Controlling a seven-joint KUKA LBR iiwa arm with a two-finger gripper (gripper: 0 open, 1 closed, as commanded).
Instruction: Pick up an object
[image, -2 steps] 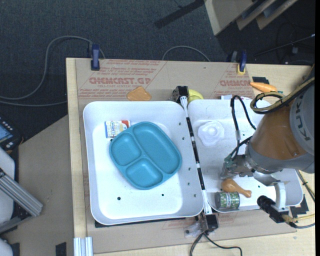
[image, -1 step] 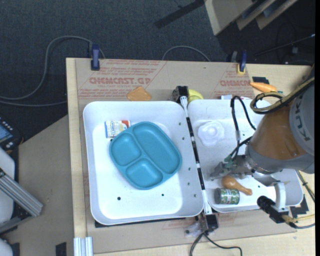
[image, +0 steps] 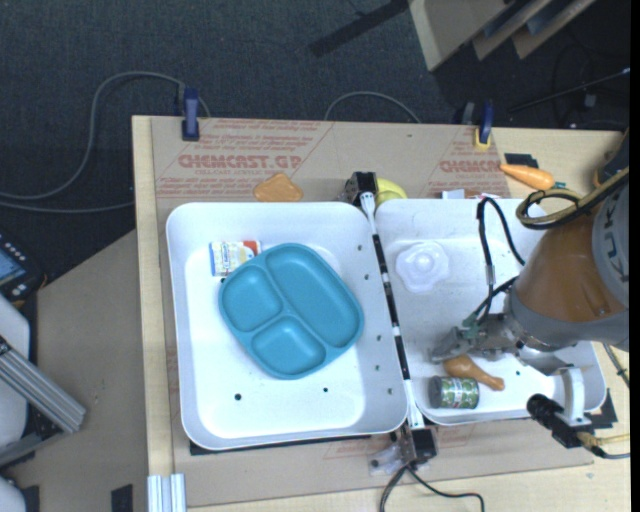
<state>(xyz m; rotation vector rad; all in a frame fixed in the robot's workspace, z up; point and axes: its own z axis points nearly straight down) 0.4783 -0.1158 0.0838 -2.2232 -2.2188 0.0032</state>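
Note:
The right bin (image: 440, 220) holds a small green can (image: 458, 392) lying near its front edge, an orange-brown toy piece (image: 480, 372) just behind the can, and a clear plastic cup (image: 420, 264) toward the back. My gripper (image: 468, 343) reaches down into this bin from the right. It sits directly above and behind the orange-brown piece, very close to it. The arm's orange band (image: 560, 270) covers much of the bin's right half. Nothing is visibly lifted.
In the left bin (image: 200, 400) lies a blue divided plate (image: 290, 308) with a small carton (image: 232, 255) behind it. On the bench behind the bins are an orange lump (image: 277, 187), a yellow object (image: 388, 190) and an orange carrot-like toy (image: 527, 176). A black cable (image: 487, 240) hangs by the arm.

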